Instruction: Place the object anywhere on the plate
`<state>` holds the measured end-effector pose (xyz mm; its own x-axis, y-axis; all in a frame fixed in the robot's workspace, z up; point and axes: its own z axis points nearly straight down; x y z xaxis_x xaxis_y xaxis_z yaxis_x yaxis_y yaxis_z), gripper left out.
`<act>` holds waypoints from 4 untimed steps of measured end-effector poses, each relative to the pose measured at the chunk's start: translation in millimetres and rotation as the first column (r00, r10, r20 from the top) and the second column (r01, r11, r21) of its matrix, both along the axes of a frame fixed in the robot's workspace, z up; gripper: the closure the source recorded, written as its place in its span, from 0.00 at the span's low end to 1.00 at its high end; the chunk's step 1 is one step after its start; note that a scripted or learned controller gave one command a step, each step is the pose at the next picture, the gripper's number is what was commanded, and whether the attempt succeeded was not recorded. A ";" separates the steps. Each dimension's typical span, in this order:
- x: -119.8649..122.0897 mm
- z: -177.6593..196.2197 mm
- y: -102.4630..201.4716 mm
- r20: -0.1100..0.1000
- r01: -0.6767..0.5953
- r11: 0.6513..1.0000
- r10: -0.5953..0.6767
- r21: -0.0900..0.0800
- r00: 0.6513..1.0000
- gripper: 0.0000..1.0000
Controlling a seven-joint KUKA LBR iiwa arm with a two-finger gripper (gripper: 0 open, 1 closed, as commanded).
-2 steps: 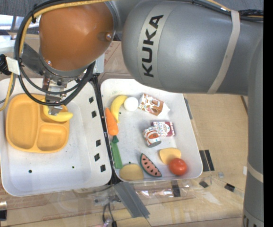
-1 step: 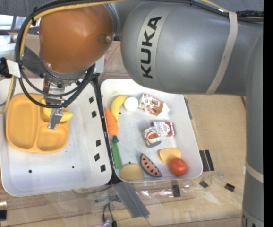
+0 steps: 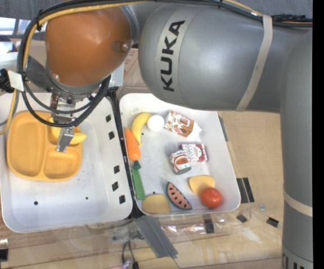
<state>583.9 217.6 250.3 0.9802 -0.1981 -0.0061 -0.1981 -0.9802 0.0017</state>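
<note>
A yellow divided plate (image 3: 36, 150) lies in the left bin (image 3: 55, 206), toward its upper left. A small yellow banana-like object (image 3: 77, 139) rests at the plate's right rim, over the upper right compartment. My gripper (image 3: 64, 138) hangs straight down from the orange wrist band (image 3: 83, 38) and sits right against the left side of that yellow object. The gripper's tip partly covers the object, so I cannot see whether it is held or just lying on the plate.
The right bin (image 3: 226, 167) holds a banana (image 3: 140, 125), white egg (image 3: 155, 123), two small cartons (image 3: 182, 125), a carrot (image 3: 132, 144), a green vegetable (image 3: 138, 182), a watermelon slice (image 3: 179, 196) and a tomato (image 3: 211, 197). The arm's bulk covers the bench's upper part.
</note>
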 end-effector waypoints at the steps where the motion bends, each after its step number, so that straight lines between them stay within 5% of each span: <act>1: -13.5 29.5 2.1 0.008 -0.004 1.000 0.004 0.003 1.000 0.00; 2: -37.5 47.9 2.4 0.005 0.003 1.000 -0.003 0.001 1.000 0.00; 3: -23.5 59.7 -78.5 0.006 0.004 1.000 -0.004 0.000 1.000 0.00; 4: -47.5 113.9 -113.5 0.012 0.001 1.000 -0.001 0.002 1.000 0.00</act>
<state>536.4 104.1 364.1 0.9800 -0.1988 0.0052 -0.1988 -0.9800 -0.0028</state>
